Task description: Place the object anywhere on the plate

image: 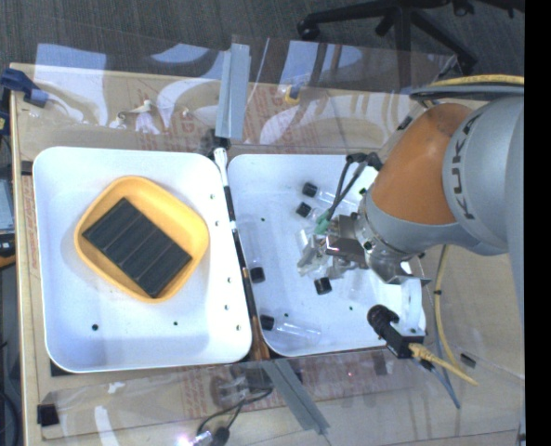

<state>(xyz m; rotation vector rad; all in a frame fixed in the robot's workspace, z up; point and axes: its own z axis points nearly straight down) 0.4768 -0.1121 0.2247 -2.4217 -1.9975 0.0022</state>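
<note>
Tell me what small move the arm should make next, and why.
Probably lower the pincer onto one of the small black pieces just beneath it and try a grasp. It sits low in the right bin among scattered pieces, with nothing visibly between its fingers, while the yellow plate waits in the left bin.

Bright even overhead light, soft shadows, glare on clear panels (256, 72)

Dark carpet floor (117, 7), black office chair base (410, 7) behind wooden bench (349, 407)
</note>
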